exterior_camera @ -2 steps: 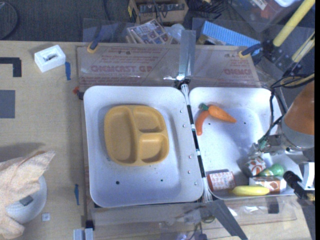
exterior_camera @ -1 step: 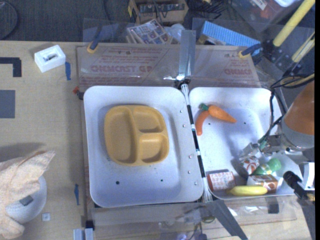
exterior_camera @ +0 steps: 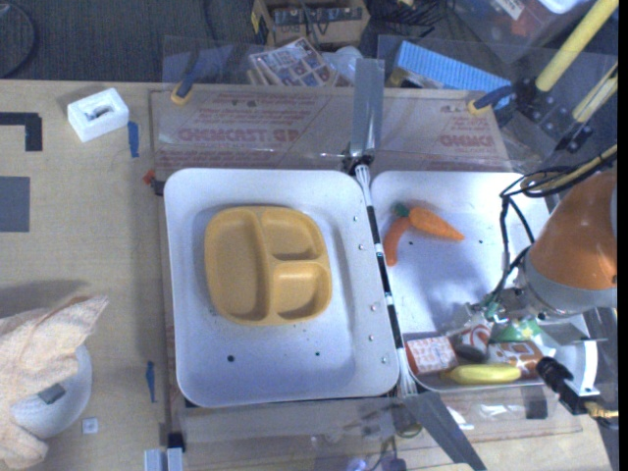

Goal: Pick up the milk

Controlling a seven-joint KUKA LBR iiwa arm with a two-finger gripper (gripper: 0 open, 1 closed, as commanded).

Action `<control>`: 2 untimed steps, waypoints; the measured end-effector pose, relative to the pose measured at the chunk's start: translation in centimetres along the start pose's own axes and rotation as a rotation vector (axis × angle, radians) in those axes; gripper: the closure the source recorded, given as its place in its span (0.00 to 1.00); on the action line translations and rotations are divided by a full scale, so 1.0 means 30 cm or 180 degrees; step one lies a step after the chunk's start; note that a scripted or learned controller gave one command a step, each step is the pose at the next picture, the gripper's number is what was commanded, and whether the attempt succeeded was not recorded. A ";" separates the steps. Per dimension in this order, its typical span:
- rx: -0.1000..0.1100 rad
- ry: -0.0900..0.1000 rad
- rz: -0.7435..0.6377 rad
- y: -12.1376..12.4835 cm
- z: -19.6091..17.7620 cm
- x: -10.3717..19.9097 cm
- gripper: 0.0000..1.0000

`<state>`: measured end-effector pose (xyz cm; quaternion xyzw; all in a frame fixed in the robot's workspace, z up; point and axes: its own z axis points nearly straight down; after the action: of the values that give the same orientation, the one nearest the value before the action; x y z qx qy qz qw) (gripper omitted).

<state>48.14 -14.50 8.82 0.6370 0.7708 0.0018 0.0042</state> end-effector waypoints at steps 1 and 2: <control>-0.0002 0.0004 -0.0135 0.031 -0.002 0.147 0.00; 0.0014 0.0007 -0.0624 -0.004 -0.095 0.004 0.00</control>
<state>47.97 -14.41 11.68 0.5586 0.8294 0.0003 0.0022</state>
